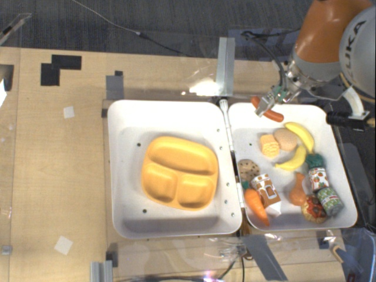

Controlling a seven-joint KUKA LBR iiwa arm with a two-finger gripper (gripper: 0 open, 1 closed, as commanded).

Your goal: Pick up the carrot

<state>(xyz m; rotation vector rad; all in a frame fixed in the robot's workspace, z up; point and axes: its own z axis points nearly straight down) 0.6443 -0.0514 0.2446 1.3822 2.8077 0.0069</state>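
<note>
The small orange toy carrot [255, 205] lies in the right-hand shallow white bin [335, 135], near its front-left corner, tapering toward the front rim with its greenish top end pointing back toward the round speckled cookie [247, 169]. I judge it a light, rigid plastic piece, smooth and probably a bit slippery, so I would close across its thicker upper half, where the taper won't squeeze it out. The small white-and-brown carton [266, 190] sits just beside it on the right, touching or nearly so, which leaves little room for a finger on that side; the bin's left wall crowds the other side. Farther right are a reddish-orange fruit [298, 191], a small labelled bottle [318, 178] and two yellow bananas [298, 146]. My claw [265, 105] hangs at the back rim of that bin, well apart from the carrot, right over a red sausage-shaped toy [270, 114]; I cannot tell how its fingers stand. The yellow divided tray [176, 172] fills the left bin [126, 157] on the surface.
</note>
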